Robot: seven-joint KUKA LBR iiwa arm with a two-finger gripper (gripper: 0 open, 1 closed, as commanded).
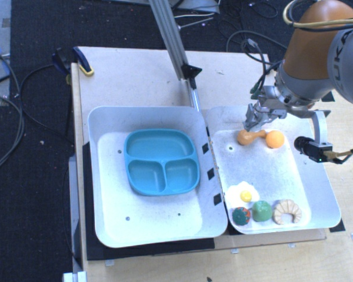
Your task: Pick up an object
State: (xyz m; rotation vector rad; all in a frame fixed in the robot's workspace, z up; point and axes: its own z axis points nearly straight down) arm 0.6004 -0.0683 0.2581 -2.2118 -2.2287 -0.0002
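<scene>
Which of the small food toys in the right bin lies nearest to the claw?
The orange drumstick-shaped toy, directly under the claw; the orange ball lies beside it, the others sit along the near edge.

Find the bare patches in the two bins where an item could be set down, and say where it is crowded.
Free: left bin floor around the blue tray; right bin middle. Crowded: near edge, fried egg, two balls, croissant; far edge, gripper, orange pieces.

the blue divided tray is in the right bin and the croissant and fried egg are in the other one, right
Not quite. The camera view shows the blue divided tray in the left bin, not the right. The croissant and fried egg lie in the right bin.
</scene>
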